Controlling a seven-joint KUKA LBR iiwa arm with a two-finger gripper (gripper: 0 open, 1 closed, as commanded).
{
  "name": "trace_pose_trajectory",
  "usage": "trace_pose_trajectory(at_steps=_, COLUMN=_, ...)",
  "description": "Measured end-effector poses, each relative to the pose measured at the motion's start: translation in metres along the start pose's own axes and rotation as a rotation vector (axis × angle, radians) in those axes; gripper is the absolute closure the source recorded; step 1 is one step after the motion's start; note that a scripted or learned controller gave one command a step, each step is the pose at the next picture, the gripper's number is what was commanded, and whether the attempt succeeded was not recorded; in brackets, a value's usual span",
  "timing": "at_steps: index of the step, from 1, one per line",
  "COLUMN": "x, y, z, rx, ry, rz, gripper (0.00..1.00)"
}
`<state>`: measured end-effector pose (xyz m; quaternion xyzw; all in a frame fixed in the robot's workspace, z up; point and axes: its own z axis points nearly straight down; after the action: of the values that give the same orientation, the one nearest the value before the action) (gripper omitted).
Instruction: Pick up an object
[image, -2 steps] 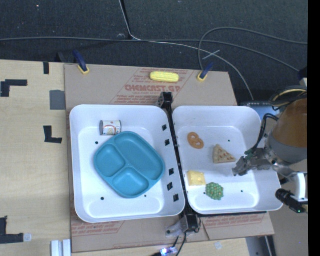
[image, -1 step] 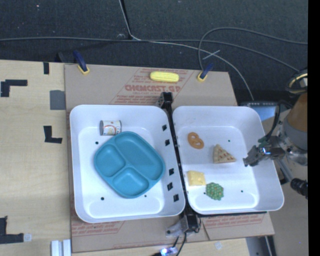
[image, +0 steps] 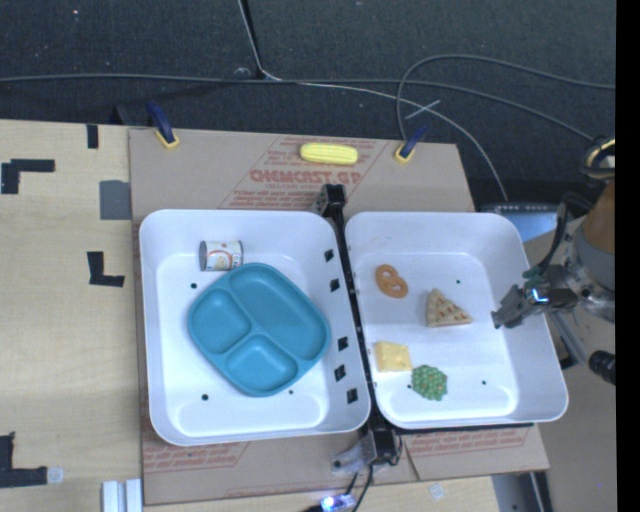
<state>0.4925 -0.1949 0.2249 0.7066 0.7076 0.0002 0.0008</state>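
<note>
1. Overhead, the bench (image: 60, 330) is pale wood-grain board with black tape marks at 9 o'clock; a dark textured mat with thin cables runs along 12 o'clock.
2. Brown cardboard sheet (image: 300, 180) with red print lies under both bins, held by two blue-and-yellow clamps (image: 163, 130) on its 12 o'clock edge.
3. Left bin (image: 160, 400): shallow, white, glossy plastic, rounded corners. Right bin (image: 540, 400): same make, touching it along a black clipped seam.
4. Blue tray (image: 258, 328): smooth plastic, rounded, three compartments, set askew at the centre of the left bin.
5. Arm (image: 590, 250) enters at 3 o'clock; gripper (image: 512, 310) is over the 3 o'clock rim of the right bin, dark fingers spread apart, grasping nothing.
6. Right bin contents, all apart from the gripper: tan waffle-textured wedge (image: 447, 310) nearest it, toward the centre; brown pretzel (image: 391, 281) at 10 o'clock; yellow cheese block (image: 392, 356) at 8 o'clock; bumpy green cluster (image: 430, 381) at 6 o'clock.
7. Small can (image: 221, 256), on its side, at 11 o'clock in the left bin, just beside the tray.
8. Yellow oblong piece (image: 328, 153), smooth, on the cardboard at 12 o'clock.
</note>
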Motion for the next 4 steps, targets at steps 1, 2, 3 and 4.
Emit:
trace_pose_trajectory(at_steps=1, x=0.055, y=0.031, z=0.0, rx=0.001, ry=0.003, rz=-0.006, gripper=1.0)
trace_pose_trajectory(at_steps=2, x=0.098, y=0.046, z=-0.004, rx=0.002, ry=0.002, rz=-0.005, gripper=1.0)
trace_pose_trajectory(at_steps=3, x=0.149, y=0.073, z=-0.011, rx=0.001, ry=0.003, rz=-0.006, gripper=1.0)
trace_pose_trajectory(at_steps=4, x=0.208, y=0.099, z=-0.005, rx=0.002, ry=0.002, rz=-0.006, gripper=1.0)
